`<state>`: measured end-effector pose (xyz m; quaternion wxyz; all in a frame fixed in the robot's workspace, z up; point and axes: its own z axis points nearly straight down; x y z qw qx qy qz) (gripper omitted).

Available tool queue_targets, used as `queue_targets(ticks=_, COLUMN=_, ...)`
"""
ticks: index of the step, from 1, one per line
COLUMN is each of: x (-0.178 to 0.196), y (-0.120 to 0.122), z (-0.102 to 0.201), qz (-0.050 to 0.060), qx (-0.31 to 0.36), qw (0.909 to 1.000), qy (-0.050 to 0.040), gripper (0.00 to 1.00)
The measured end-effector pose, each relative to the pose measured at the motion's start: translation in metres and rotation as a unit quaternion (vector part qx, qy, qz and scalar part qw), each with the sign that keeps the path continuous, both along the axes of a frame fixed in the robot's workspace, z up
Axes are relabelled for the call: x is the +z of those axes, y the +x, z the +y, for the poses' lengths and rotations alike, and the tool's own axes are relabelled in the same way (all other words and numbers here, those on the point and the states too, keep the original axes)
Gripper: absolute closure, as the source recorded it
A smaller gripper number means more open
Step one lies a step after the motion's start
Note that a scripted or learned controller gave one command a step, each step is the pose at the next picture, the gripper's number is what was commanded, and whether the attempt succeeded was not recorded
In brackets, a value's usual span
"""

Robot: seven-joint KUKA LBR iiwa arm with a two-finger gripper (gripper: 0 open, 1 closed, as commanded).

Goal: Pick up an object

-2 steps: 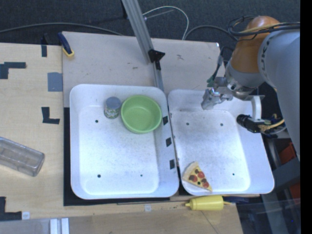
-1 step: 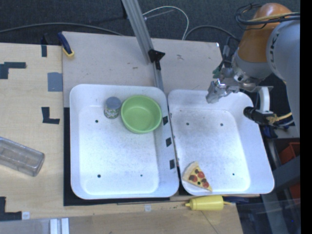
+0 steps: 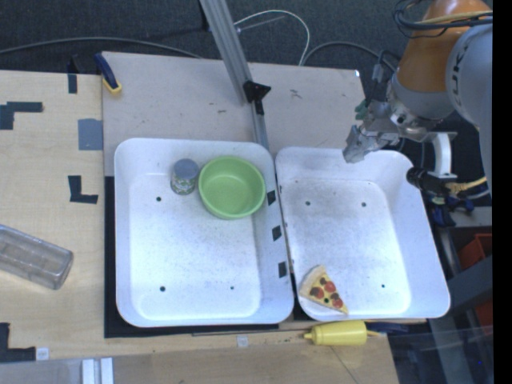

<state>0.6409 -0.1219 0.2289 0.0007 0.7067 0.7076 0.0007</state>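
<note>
My claw (image 3: 358,150) hangs over the upper rim of the right bin (image 3: 416,214), at upper right of frame; whether it is open or closed I cannot tell. Nothing is picked yet. Candidates: pizza slice (image 3: 323,290) (lower left corner of that bin), green bowl (image 3: 232,186) and can (image 3: 185,176) in the left bin (image 3: 136,294).

Bench (image 3: 184,106) with two bins (image 3: 136,238)
</note>
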Motion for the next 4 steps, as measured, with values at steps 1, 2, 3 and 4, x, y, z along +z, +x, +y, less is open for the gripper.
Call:
queue_targets(ticks=1, x=0.009, y=-0.033, z=0.047, qz=0.002, qx=0.002, qw=1.0000, qy=0.0007, gripper=1.00)
queue_targets(ticks=2, x=-0.005, y=-0.061, z=0.093, qz=0.003, qx=0.002, qw=1.0000, qy=0.0003, gripper=1.00)
queue_targets(ticks=3, x=0.004, y=-0.095, z=0.133, qz=0.003, qx=0.002, qw=1.0000, qy=0.0009, gripper=1.00)
queue_targets(ticks=4, x=-0.009, y=-0.123, z=0.181, qz=0.004, qx=0.002, qw=1.0000, qy=0.0005, gripper=1.00)
